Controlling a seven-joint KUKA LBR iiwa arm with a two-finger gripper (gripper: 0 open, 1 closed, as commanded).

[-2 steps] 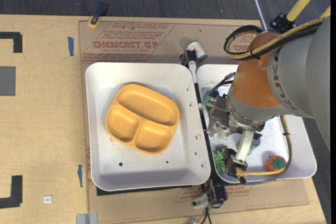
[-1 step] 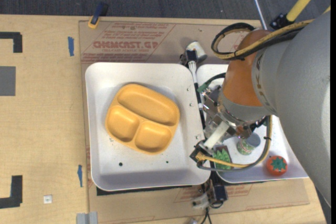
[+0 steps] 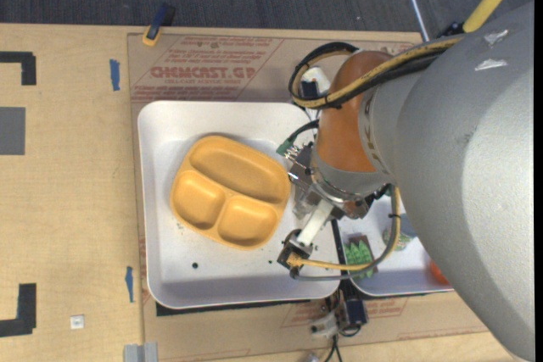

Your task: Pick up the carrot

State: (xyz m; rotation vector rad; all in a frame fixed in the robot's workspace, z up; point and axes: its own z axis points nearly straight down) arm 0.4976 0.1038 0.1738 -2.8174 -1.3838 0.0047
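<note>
Overhead, the grey arm (image 3: 475, 165) fills the right side of the frame, its orange band (image 3: 344, 127) sitting just above the wrist. The pincer (image 3: 333, 197) hangs over the right edge of the left white bin (image 3: 161, 182), beside a yellow three-part dish (image 3: 229, 191) lying in the middle of that bin. Whether the pincer is released or clenched cannot be told, as the wrist hides it from above. The right bin (image 3: 399, 282) is mostly covered by the arm. At the lower right, a small orange sliver that looks like the carrot (image 3: 435, 271) peeks out from under the arm, inside the right bin and apart from the pincer. The bench (image 3: 68, 182) is brown cardboard.
</note>
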